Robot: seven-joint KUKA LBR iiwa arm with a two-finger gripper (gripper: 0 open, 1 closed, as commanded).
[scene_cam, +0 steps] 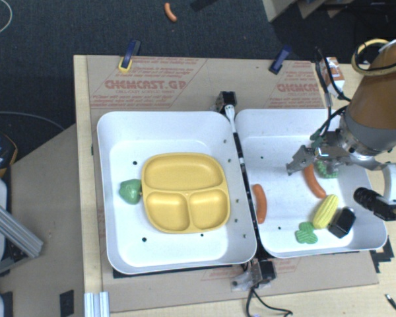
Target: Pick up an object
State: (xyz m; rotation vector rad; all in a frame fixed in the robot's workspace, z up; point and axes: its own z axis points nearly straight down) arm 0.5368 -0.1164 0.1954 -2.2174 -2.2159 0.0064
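The arm reaches in from the right over the right bin (277, 127), and its hand (315, 158) hangs low just above an orange carrot-like piece (314, 181). The prongs look spread, with nothing between them, so I read the hand as released and empty, though the angle makes this hard to judge.

The orange piece is the likeliest target: it lies in the middle-right of the right bin, slanting, with a small green bit (328, 170) at its upper end just under the wrist. It is slim, smooth and tapered, probably light hollow plastic, stiff but slippery; a pinch across its narrow width near the middle should hold better than at the tapering tip.

Close by lie a yellow corn cob (326, 211), touching a black block (342, 222), and a green toy vegetable (307, 233) near the front wall. An orange sausage (259, 203) lies apart, beside the bin's left wall.

The left bin (112, 150) holds a yellow divided tray (183, 191) with a green lump (130, 191) against its left edge. Both bins sit on the worktop (86, 111).
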